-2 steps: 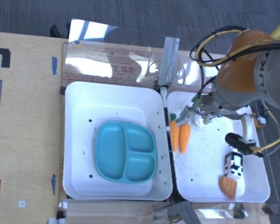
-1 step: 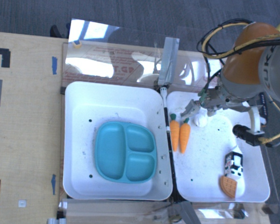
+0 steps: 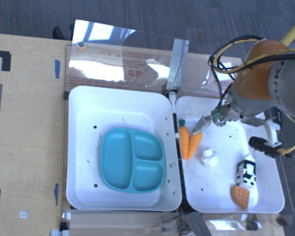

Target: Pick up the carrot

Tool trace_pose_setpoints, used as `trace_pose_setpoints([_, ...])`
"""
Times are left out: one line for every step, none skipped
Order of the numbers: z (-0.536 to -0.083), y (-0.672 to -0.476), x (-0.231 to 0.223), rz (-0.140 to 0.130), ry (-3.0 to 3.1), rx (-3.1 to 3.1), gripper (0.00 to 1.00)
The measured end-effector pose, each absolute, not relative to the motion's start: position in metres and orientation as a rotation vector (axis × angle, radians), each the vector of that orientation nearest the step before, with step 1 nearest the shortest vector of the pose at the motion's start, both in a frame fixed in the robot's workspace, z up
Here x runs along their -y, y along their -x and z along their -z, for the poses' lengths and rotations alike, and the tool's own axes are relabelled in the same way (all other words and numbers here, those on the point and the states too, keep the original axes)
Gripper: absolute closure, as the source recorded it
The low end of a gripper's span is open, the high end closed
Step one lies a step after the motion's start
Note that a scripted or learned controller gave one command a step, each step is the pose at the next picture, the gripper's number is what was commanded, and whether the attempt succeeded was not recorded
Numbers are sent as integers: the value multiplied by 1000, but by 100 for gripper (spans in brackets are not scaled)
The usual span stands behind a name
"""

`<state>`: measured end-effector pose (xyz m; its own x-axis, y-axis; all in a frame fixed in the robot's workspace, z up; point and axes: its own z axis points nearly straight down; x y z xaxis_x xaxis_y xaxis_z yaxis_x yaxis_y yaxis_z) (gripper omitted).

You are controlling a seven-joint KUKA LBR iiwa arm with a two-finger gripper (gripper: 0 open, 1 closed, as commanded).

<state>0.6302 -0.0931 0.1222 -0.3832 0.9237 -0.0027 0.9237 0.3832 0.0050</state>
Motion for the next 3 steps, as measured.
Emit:
trace_pose_setpoints([-87, -597, 101, -3, -1644, -2674, 0])
trace_pose_setpoints([-99, -598, 102, -7, -1644, -2668, 100])
trace_pose_setpoints([-187, -605, 20, -7, -1821, -2556, 100])
